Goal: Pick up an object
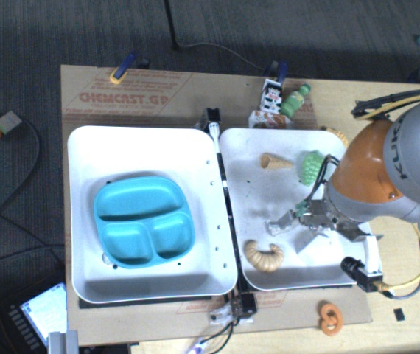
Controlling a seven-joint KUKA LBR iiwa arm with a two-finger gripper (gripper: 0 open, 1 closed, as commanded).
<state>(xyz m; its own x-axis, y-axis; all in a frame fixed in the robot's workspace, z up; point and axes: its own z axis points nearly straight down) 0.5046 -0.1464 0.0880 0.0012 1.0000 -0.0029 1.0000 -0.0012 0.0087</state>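
Camera view shows the arm (pixel 376 172) reaching from the right over the right bin (pixel 243 161), its end effector (pixel 289 223) low above the bin floor near the middle. The metal fingers (pixel 276 224) appear spread apart, released, with nothing visible between them, so no object is held. Candidate objects lie around it: a croissant (pixel 264 256) just below and to the left near the front wall, a cone (pixel 276 161) nearer the back wall, and a green object (pixel 312 166) beside the cone, partly behind the arm's wrist. The left bin (pixel 85 198) holds a blue tray (pixel 144 220), well apart from the end effector.

The croissant looks like the nearest target, judging from how things lie. To do the pick well, the end effector probably needs to shift toward the front-left until the croissant sits squarely between the fingers, with the fingers turned to close across its narrow width rather than along its curve. It should descend until the tips reach close to the floor, or the rounded toy may squirt out as they close. The front wall is near, so the approach should stay clear of it. Closing should finish before lifting, and the lift should go straight up
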